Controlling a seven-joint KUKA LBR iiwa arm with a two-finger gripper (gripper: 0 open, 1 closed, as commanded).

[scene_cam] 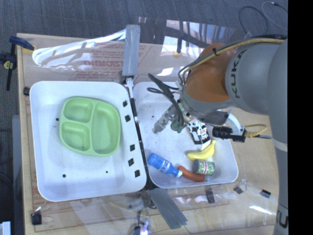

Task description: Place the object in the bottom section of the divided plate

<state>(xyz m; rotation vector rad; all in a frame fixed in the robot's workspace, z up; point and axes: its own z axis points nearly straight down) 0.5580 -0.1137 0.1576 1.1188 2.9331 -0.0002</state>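
Note:
A green divided plate [91, 126] lies in the left bin [44, 170], with two small sections on its left and one long section on its right. My gripper [167, 121] hangs over the middle of the right bin [151, 97], pointing down and left, with nothing seen between its fingers. Below and right of it lie a black-and-white object [198, 130], a yellow banana [202, 152], a small green can [204, 168], a red sausage-shaped toy [190, 175] and a blue bottle [162, 164].
The grey arm with its orange band [208, 80] covers the upper right part of the right bin. Black cables [164, 88] loop beside the wrist. A taped ridge [133, 131] with black clips separates the two bins.

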